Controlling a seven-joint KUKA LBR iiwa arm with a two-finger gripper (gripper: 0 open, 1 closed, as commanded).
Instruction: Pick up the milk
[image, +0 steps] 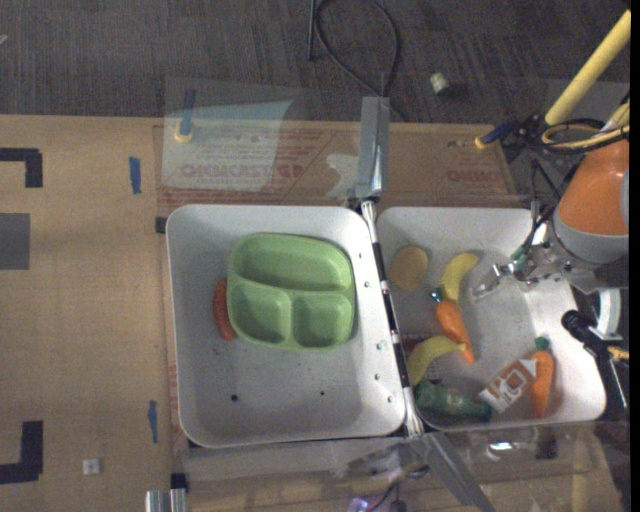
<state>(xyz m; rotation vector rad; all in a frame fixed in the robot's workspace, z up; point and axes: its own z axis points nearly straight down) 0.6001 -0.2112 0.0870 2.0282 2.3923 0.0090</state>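
- Your milk carton (509, 384) lies on its side near the front of the right bin (590, 412), touching a carrot (543, 380).
- Your gripper (492, 280) hovers over that bin's back part, well apart from the milk carton.
- The left bin (190, 300) carries a green tray (291, 290).

The bins (190, 300) looked smooth glossy white plastic, the tray (290, 262) matt green plastic, the worktop (80, 330) dull cardboard-brown.

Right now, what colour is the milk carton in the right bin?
White with orange-brown lettering; the milk carton lies tilted near the bin's front, seen in the camera view.
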